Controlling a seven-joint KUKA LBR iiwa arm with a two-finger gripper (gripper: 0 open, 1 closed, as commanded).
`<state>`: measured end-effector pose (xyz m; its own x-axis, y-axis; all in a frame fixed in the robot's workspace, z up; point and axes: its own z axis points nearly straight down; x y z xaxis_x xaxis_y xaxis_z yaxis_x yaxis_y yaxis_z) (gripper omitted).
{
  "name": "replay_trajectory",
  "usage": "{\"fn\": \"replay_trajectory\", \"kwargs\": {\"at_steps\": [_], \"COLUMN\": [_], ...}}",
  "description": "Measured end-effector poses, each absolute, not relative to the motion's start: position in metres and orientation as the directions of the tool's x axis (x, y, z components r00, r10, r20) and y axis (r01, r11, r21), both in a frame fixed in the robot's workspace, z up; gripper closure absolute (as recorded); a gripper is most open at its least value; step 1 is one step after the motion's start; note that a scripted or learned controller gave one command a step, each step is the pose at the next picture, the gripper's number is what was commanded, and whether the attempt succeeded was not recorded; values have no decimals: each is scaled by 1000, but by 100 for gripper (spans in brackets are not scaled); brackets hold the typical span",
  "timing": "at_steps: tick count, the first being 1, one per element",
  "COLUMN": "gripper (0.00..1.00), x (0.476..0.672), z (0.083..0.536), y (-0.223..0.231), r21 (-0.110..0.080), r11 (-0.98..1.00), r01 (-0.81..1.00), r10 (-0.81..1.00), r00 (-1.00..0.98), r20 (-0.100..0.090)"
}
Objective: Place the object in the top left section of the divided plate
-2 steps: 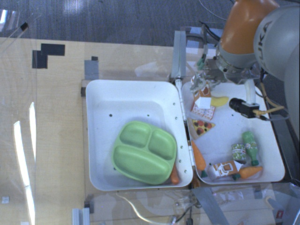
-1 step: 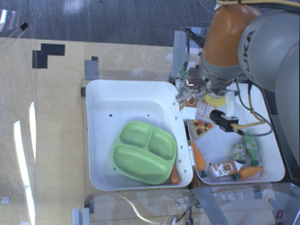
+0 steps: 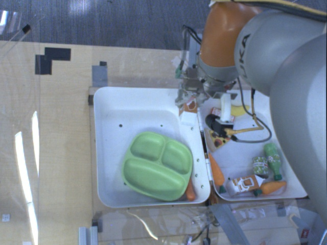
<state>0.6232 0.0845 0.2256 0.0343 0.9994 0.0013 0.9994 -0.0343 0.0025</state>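
Note:
The green divided plate [image 3: 157, 166] lies tilted in the left white bin [image 3: 117, 126], toward its near right corner. It has two small sections on its far side and one large section on its near side, all bare. My gripper [image 3: 187, 99] hangs over the divider between the two bins, beyond the plate's far right corner. A small brown and white object [image 3: 191, 106] shows just under the gripper's tip. Whether it is held cannot be made out.
The right bin [image 3: 286, 137] holds a pizza slice [image 3: 218, 137], a carrot [image 3: 216, 170], a green bottle [image 3: 273, 160], a small carton [image 3: 244, 184], another carrot [image 3: 273, 187] and a white and yellow item [image 3: 231, 109]. An orange carrot [image 3: 190, 191] is wedged by the plate's right edge.

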Motion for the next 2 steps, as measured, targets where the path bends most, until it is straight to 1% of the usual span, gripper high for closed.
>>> {"fn": "replay_trajectory", "kwargs": {"at_steps": [1, 2], "gripper": [100, 100], "x": [617, 599], "z": [202, 205], "y": [106, 156], "r21": [4, 3], "r11": [187, 139], "r01": [982, 990], "r10": [982, 990], "r00": [-187, -139], "r20": [1, 1]}}
